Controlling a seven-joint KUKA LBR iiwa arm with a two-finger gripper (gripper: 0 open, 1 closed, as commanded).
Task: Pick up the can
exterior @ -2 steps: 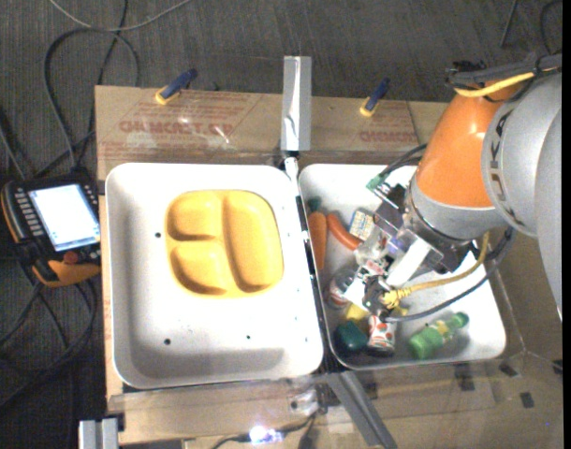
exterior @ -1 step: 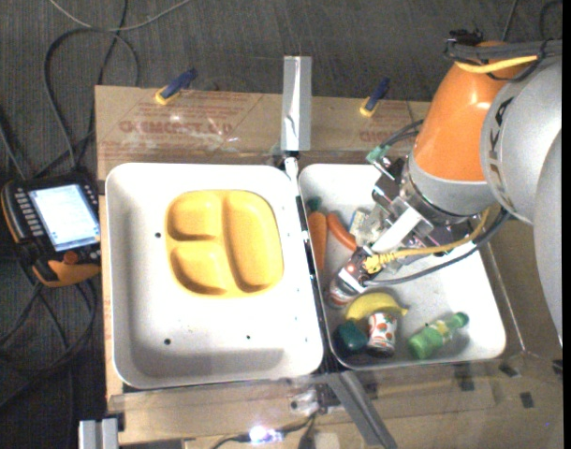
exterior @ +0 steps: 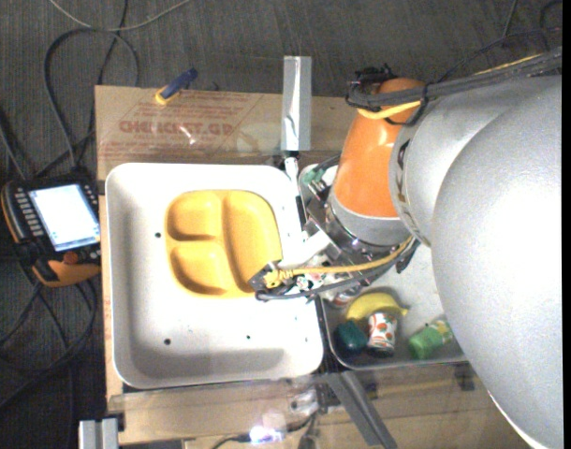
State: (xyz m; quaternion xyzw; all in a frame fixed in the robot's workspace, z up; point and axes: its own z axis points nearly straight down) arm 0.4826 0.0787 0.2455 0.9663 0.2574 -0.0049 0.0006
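Observation:
The can, white with red markings, stands near the front edge of the right bin. A yellow banana lies just behind it. My gripper hangs low over the right bin's left side, just behind and left of the can, mostly covered by the orange-banded wrist. Nothing shows as held. The big grey arm hides most of the right bin.
A yellow divided tray lies in the left bin. A dark green object sits left of the can and a bright green one to its right. A handheld pendant lies left of the bench.

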